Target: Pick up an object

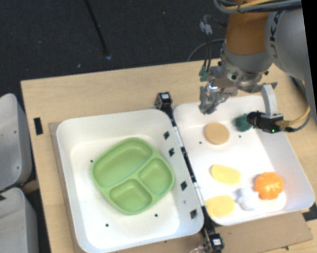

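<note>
End effector (208,106) hangs above the right white bin (285,152) at its far-left corner; finger state cannot be determined. Nearest lie a pale yellow piece (220,205) and orange round fruit (269,186); farther, a yellow oval (225,173), then a tan disc (217,133).

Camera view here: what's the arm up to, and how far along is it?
The arm's gripper hangs over the far end of the right bin, just above a tan disc. Nothing shows between its fingers, so no pick yet. Two yellow pieces, an orange item and a small green thing lie in that bin. The left bin holds a green tray.
</note>
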`<state>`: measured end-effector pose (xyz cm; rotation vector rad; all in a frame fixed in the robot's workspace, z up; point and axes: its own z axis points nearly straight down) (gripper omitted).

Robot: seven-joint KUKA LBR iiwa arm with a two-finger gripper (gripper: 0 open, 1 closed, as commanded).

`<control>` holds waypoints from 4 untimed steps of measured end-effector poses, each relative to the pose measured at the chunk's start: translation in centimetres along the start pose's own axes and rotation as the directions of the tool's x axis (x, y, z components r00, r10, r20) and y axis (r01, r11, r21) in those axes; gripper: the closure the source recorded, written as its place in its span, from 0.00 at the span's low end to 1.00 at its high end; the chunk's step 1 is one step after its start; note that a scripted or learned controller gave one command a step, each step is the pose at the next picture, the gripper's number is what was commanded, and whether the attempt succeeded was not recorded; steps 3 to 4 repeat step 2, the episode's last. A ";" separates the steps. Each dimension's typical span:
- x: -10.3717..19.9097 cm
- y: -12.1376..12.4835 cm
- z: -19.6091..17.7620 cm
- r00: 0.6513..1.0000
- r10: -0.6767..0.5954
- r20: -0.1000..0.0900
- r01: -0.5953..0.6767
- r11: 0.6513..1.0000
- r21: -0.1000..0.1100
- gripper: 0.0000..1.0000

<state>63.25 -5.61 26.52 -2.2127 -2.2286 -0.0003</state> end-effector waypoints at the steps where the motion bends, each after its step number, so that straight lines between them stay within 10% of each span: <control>1: 5.5 -0.5 1.4 1.000 0.000 0.000 0.000 1.000 0.000 1.00; 2: 11.7 0.0 1.8 1.000 0.000 0.000 0.000 1.000 -0.002 1.00; 4: 11.7 0.0 1.8 1.000 0.000 0.000 0.000 1.000 -0.002 1.00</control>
